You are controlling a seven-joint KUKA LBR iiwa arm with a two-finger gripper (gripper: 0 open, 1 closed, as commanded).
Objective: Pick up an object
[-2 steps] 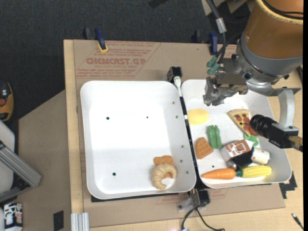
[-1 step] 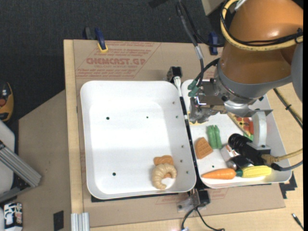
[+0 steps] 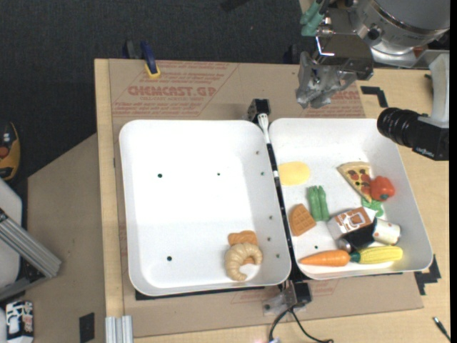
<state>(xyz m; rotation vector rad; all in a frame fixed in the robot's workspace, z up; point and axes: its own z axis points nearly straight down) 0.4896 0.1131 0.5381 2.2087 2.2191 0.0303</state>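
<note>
My gripper (image 3: 315,93) hangs high above the far edge of the right bin (image 3: 335,131), with nothing between its fingers. The right bin holds toy food: a yellow lemon-like piece (image 3: 294,172), a green pod (image 3: 318,202), a bread slice (image 3: 301,220), a pizza slice (image 3: 355,174), a red pepper (image 3: 382,187), a small brown and white carton (image 3: 352,220), a carrot (image 3: 325,259) and a corn cob (image 3: 380,254). In the left bin (image 3: 186,156) a croissant (image 3: 243,259) lies near the front right corner with an orange piece (image 3: 243,238) behind it.
A black camera-like device (image 3: 414,131) juts over the right bin's far right corner. A black clip (image 3: 258,109) sits at the top of the seam between the bins. Cardboard (image 3: 178,84) lies under both bins.
</note>
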